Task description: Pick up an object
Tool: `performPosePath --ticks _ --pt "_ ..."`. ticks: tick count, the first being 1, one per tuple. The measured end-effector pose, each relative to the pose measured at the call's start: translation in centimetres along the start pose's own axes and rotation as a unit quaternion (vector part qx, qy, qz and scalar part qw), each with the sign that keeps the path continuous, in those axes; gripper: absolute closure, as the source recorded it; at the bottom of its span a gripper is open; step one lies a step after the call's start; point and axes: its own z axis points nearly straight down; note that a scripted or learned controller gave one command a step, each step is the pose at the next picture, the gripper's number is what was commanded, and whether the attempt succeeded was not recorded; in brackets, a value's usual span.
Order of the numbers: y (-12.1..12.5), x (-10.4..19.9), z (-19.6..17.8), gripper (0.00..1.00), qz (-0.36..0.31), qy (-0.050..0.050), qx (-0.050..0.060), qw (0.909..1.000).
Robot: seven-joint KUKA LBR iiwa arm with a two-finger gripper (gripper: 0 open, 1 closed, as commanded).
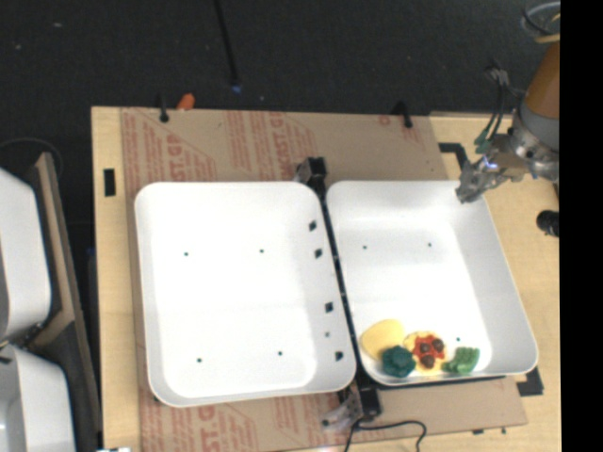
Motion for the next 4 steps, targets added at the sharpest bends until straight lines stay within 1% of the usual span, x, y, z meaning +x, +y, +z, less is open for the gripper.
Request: performPosePath --ticks 1,2,4 --pt "0.1 -0.1 -5.0 1.0 0.0 0.0 0.0 1.0" --pt "-0.3 4.7 -3.5 1.0 -0.001 0.001 0.002 1.0" --pt "-0.1 15.4 -3.2 1.0 -0.002 0.001 0.002 1.0"
